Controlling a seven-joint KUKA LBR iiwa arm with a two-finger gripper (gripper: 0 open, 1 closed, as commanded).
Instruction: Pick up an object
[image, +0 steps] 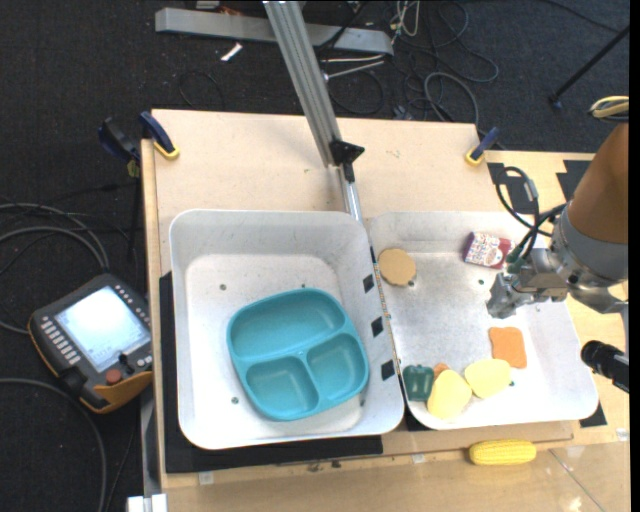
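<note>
The jaws (503, 298) hang over the right bin (440, 345), near its 3 o'clock side; whether they are open or closed I cannot tell, and nothing is seen between them. Just below them, at their 6 o'clock, an orange flat piece (508, 346) with a soft rectangular shape lies on the bin floor. At their 11 o'clock is a small pink and white packet (486, 249). A round tan disc (397, 266) lies well apart at their 9 o'clock. At the 6 o'clock edge of this bin two pale yellow rounded pieces (468, 386) touch each other, with a small dark green piece (416, 380) just beside them. The left bin (200, 250) holds a teal plastic tray (297, 353) with three compartments, smooth and glossy. On the wooden counter (250, 160), at 6 o'clock of the right bin, lies a yellow corn cob (503, 453).
</note>
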